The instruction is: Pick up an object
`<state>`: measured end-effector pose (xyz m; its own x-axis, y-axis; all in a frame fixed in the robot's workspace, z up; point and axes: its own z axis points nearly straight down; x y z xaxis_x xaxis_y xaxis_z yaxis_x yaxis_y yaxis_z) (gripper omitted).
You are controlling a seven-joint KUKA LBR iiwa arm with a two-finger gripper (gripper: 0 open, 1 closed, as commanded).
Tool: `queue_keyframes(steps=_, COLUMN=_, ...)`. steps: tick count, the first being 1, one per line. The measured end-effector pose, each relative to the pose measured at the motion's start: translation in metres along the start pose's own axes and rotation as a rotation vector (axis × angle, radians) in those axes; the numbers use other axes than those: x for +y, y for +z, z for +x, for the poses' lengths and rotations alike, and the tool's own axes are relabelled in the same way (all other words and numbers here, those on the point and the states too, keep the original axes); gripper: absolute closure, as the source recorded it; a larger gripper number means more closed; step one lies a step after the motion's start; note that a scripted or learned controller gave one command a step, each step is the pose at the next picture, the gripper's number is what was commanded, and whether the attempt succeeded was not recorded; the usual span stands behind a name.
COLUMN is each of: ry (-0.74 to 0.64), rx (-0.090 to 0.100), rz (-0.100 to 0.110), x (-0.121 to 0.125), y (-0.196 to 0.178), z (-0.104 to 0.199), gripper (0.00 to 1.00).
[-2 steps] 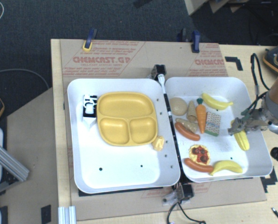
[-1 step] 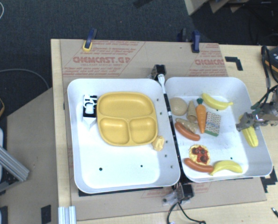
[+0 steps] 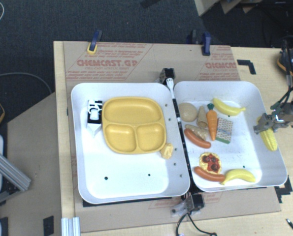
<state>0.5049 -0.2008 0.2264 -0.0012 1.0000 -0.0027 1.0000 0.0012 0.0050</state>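
One yellow corn cob (image 3: 269,139), ridged, small

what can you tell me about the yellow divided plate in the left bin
The yellow divided plate looks like matte plastic, a rounded rectangle with three compartments: one wide section along the far side and two smaller ones along the near side. It lies flat and right way up in the upper middle of the left bin. A small black and white item sits against its left edge, and a pale yellow piece rests at its near right corner. Nothing lies in its compartments.
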Motion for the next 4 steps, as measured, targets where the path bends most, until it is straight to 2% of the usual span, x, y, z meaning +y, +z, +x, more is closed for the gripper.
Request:
queue_keyframes(steps=1, ry=-0.006, rx=0.004, rz=0.004, x=0.021, y=0.007, z=0.058, gripper=1.00)
queue_keyframes(steps=3, ry=-0.004, rx=0.003, rz=0.001, x=0.060, y=-0.009, z=0.156, gripper=1.00)
queue_keyframes(steps=4, ry=-0.005, rx=0.003, rz=0.002, x=0.078, y=0.002, z=0.207, gripper=1.00)
